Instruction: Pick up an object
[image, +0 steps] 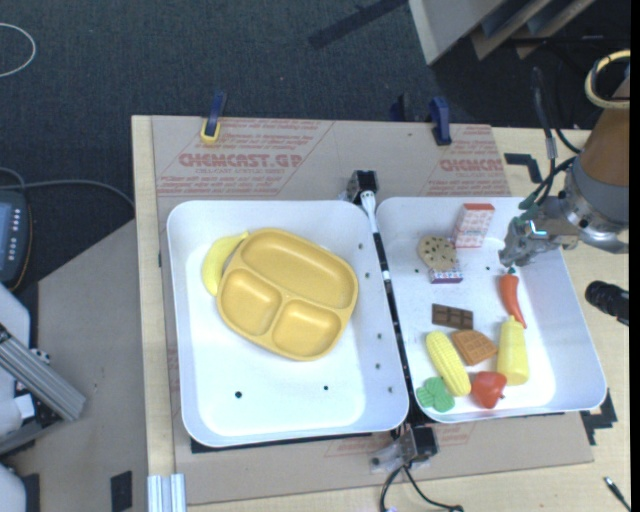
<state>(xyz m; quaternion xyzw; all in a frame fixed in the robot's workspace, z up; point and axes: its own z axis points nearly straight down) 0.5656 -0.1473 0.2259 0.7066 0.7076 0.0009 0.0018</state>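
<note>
The tool (522, 243) hovers over the right bin (570, 300), just above the carrot (511, 294). Whether it is open or closed cannot be told; nothing is lifted yet, so the pick remains

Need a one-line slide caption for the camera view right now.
End effector hovers above the carrot in the right bin of toy food; a yellow divided plate sits in the left bin.

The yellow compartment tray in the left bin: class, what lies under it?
A yellow plate pokes out from beneath the yellow compartment tray at its left edge, resting in the left bin. The rest of the plate, and anything else below, is covered by the tray.
</note>
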